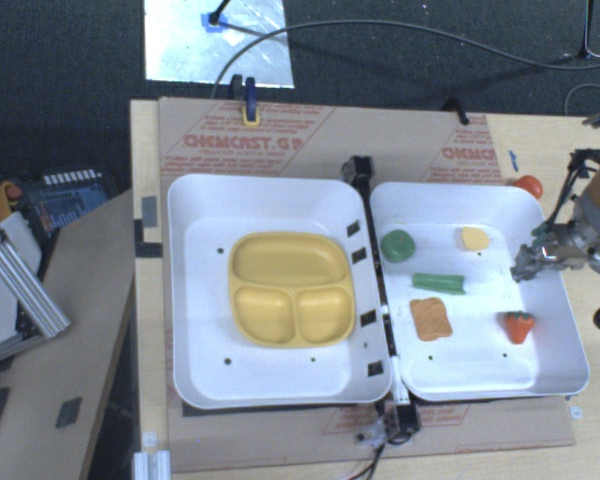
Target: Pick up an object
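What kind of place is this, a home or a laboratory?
Most likely a robotics laboratory: two white bins on a bench, toy food like the green ball, and a robot gripper reaching in.

Far across from the end effector, at the opposite edge, you see a second tan table with an aluminium rail and a blue device on it. Up and away from it, dark carpet carries a shiny foil sheet and trailing cables. Your bench wears printed brown cardboard under even light.
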Available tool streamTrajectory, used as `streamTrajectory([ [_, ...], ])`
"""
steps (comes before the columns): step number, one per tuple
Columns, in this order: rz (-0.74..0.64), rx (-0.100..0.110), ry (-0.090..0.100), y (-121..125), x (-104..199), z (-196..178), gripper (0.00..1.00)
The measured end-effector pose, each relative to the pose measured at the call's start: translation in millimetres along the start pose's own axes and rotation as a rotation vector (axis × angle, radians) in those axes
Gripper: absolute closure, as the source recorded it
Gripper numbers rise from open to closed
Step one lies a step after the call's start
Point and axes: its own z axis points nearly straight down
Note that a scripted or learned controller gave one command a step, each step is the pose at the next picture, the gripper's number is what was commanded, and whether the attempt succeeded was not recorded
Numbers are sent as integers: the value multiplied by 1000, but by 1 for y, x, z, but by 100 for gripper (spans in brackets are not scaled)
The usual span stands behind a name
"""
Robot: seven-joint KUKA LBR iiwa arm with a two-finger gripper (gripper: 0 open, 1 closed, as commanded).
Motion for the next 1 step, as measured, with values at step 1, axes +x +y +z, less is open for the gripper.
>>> streamTrajectory([
  [1, -1, -3, -1, 1, 0, -65, 100],
])
